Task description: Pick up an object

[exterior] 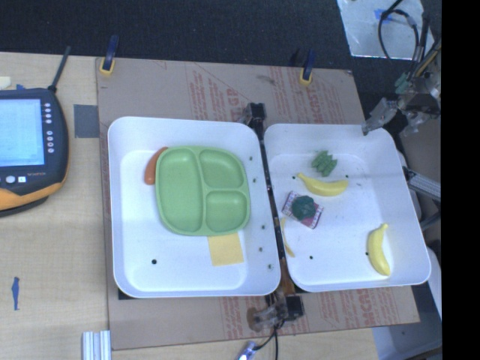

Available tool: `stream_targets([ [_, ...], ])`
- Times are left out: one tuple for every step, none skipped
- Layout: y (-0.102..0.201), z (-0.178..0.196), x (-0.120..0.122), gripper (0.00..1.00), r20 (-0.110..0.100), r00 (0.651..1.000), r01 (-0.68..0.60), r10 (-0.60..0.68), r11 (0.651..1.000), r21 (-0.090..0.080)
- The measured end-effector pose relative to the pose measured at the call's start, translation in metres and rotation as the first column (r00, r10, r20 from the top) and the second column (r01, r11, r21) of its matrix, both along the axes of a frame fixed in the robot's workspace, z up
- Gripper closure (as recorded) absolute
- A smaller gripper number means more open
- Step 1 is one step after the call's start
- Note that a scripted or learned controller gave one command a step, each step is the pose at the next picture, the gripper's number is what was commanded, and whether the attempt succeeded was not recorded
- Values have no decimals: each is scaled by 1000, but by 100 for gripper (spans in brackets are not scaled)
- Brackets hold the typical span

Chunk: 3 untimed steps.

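Brown cardboard (225, 81) covers the desk (52, 276) beneath two white bins. At left, the left bin (124, 201) holds a green divided plate (202, 190), a yellow square (226, 250) touching its lower edge, and an orange piece (152, 166) tucked at its upper left. At right, the right bin (405, 223) holds a green toy (324, 163), a banana (322, 185), a pink-wrapped packet (303, 209) and a second banana (379, 250). The jaws (375, 118) hang at the bin's upper right corner; whether spread or pressed together, I cannot tell
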State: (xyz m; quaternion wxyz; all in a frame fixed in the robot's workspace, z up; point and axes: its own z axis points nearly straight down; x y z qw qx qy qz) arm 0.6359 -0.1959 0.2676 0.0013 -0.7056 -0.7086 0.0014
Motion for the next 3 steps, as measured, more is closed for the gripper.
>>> stream_targets([
  [38, -142, -3, 0, -3, 1000, -2, 2, 1000, 0],
  [72, -176, -3, 0, -1, 1000, -2, 2, 1000, -1],
  [54, -175, 21, 0, 2, 1000, 0, 0, 1000, 0],
])
